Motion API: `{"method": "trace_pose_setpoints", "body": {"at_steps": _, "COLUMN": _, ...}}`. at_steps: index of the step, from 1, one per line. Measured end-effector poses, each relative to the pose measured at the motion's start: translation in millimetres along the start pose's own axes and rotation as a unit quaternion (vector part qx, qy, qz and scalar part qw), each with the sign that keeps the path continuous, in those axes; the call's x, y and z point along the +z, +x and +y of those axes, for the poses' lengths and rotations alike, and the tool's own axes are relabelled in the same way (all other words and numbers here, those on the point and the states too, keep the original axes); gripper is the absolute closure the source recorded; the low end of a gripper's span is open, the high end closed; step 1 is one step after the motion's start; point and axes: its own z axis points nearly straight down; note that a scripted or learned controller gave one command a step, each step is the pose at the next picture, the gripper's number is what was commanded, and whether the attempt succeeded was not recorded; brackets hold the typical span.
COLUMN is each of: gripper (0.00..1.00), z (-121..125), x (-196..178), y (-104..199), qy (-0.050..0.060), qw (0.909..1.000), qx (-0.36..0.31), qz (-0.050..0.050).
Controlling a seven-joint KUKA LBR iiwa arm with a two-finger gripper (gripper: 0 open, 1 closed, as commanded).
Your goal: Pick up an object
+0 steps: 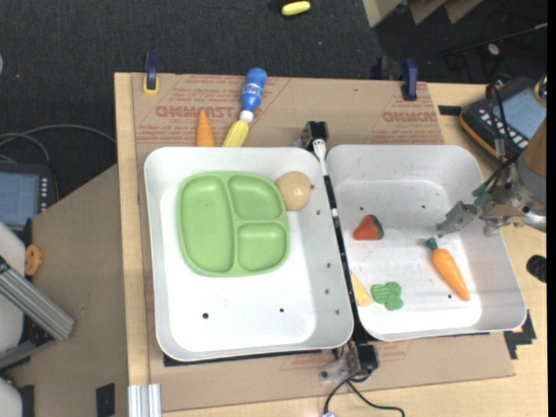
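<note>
I see 2 white bins side by side on the bench, and my arm (pixel 530 181) comes in from the right over the right bin (pixel 417 159). The gripper (pixel 458 217) sits near that bin's right wall, low over the floor, with what looks like one grey finger reaching left toward the middle; whether the fingers are apart or together I cannot tell from this angle, and nothing shows between them, so I judge it is holding nothing. The closest candidate is the carrot (pixel 450 271), lying on the bin floor just near-side of the gripper, its green top pointing up-left toward the fingertip and its orange body running off to the near right. Further left in the same bin is a strawberry (pixel 369 228), and at the near-left there is a green piece (pixel 388 295) next to a yellow wedge (pixel 360 290) against the wall. The left bin (pixel 174 311) holds a green tray (pixel 233 222) with 3 compartments and a tan ball (pixel 294 189) touching its far-right corner; a toy corn (pixel 236 132), a small orange cone (pixel 204 129) and a blue bottle (pixel 253 90) lie on the board beyond it. My read is that I am in the approach step, with the grasp not yet made. The next move calls for shifting the gripper a little nearer over the carrot's body, turning the fingers across its long axis, then descending and closing; the carrot lies close to the right wall, so I would watch for clearance there.
</note>
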Motion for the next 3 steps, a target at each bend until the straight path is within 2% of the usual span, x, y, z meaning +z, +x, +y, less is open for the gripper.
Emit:
{"method": "trace_pose_setpoints", "body": {"at_steps": 1, "gripper": 0.0, "z": -27, "x": 77, "y": 0, "qy": 0.003, "qw": 1.0, "qx": -0.001, "qz": 0.003}}
{"method": "trace_pose_setpoints", "body": {"at_steps": 2, "gripper": 1.0, "z": -25, "x": 63, "y": -1, "qy": -0.001, "qw": 1.0, "qx": -0.001, "qz": 0.0}}
{"method": "trace_pose_setpoints", "body": {"at_steps": 3, "gripper": 1.0, "z": -15, "x": 74, "y": 80, "qy": 0.003, "qw": 1.0, "qx": -0.005, "qz": 0.004}}
